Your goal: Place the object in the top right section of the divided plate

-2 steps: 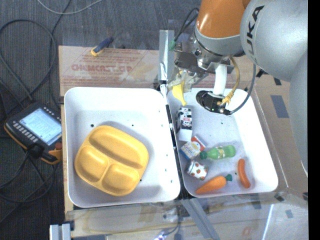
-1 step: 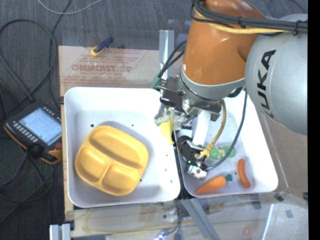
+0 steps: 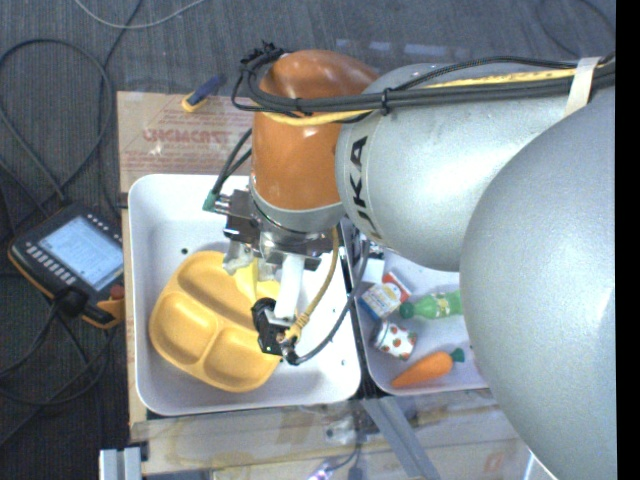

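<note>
Over the yellow divided plate (image 3: 205,323) in the left bin (image 3: 160,218) hangs the hand (image 3: 248,260), open or closed I cannot tell

One camera sits high above the bench and looks down at a slant from quite near, with the pincer (image 3: 262,266) near the middle, the left bin (image 3: 170,208) under it, the right bin (image 3: 445,333) to its right, and the big grey arm (image 3: 480,168) coming in from that side.
</note>
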